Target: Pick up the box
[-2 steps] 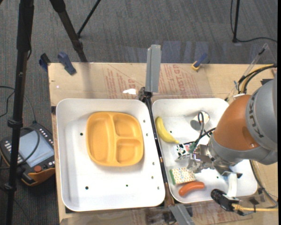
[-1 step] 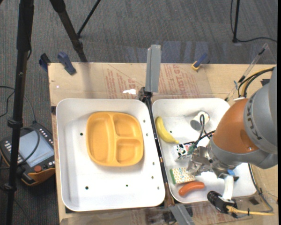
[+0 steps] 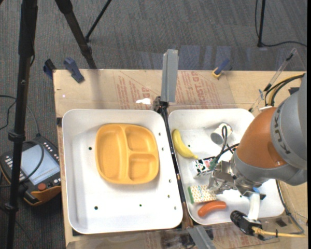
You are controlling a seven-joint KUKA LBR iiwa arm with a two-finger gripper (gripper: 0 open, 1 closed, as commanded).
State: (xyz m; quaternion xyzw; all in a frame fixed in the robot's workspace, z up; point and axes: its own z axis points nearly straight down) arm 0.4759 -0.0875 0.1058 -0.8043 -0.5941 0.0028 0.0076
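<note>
In the right bin (image 3: 225, 115), the gripper (image 3: 215, 183) hangs low just above the box (image 3: 202, 193), a small patterned carton lying near the bin's near-left part, beside a red sausage (image 3: 212, 209). Whether it grips anything cannot be told. A banana (image 3: 182, 144) lies farther back; a yellow tray (image 3: 127, 153) sits in the left bin (image 3: 78, 191).

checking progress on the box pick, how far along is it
Done: the arm has reached into the right bin, and its gripper sits low beside the box, which lies next to the sausage.
In hand: nothing I can confirm; the box looks flat on the bin floor.
Left: closing on the box and lifting it. The banana and yellow tray lie apart from the gripper.
</note>
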